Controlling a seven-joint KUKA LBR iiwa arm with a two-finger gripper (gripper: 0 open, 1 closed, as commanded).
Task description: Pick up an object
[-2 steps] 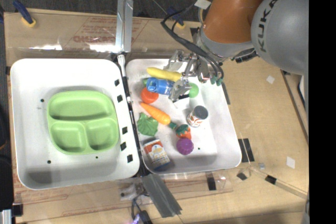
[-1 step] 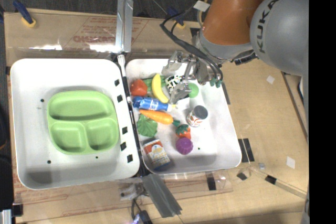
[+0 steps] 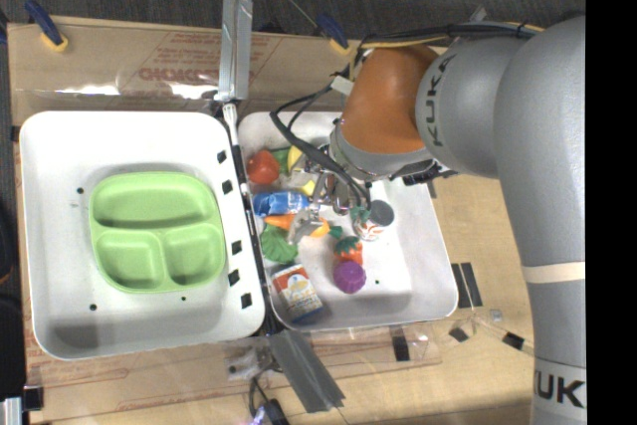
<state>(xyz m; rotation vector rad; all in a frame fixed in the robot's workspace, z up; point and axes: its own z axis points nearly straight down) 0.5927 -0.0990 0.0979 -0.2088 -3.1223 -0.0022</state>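
My gripper (image 3: 323,204) reaches down into the right bin (image 3: 418,264), over a cluster of small toy items. Around it lie a red tomato-like ball (image 3: 263,167), a blue packet (image 3: 278,204), a green leafy piece (image 3: 280,247), a purple grape-like lump (image 3: 349,276), a small orange and white carton (image 3: 297,291) and yellow and orange bits (image 3: 299,182). The wrist and orange band (image 3: 388,100) hide the bin's back part and most of the gripper.
The left bin (image 3: 50,214) holds a light green divided tray (image 3: 156,231). A metal bar (image 3: 235,45) stands at the back between the bins. Clamps and brackets line the bench edges. The big grey arm (image 3: 528,114) fills the right side.
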